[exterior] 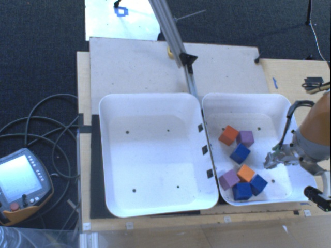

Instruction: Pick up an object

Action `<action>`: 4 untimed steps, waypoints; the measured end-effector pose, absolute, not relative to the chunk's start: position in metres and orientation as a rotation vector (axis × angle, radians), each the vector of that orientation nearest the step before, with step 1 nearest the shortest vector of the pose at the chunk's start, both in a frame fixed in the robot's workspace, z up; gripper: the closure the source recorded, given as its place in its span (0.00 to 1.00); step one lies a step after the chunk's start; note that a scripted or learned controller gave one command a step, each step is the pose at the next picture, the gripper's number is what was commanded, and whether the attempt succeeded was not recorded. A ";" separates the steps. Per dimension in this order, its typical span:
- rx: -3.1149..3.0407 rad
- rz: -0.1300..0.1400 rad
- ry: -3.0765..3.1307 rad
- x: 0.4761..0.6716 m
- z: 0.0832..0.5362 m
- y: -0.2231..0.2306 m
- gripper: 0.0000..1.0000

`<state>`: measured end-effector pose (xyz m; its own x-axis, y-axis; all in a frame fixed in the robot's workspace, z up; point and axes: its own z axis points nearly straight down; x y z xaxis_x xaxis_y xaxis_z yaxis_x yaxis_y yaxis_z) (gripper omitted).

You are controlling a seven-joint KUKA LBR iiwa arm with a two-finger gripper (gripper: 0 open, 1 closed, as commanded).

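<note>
The hand hangs low over the right side of the right bin; how far it is open cannot be told, and no block shows in its grip. The cubes look matte, like foam, with squared edges. An orange cube, purple cube and blue cube lie left of the hand, apart from it. Another cluster sits nearer the bin's front wall. The left bin is smooth white plastic.

Off the bench's left edge, a teach pendant sits on dark carpet with black cables looping above it. A metal pole slants across the bench's far edge. Blue tape marks the pale floor patch beyond.
</note>
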<state>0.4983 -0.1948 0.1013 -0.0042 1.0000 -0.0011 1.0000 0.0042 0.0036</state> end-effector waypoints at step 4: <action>2.209 0.003 2.231 0.519 0.240 -0.151 1.00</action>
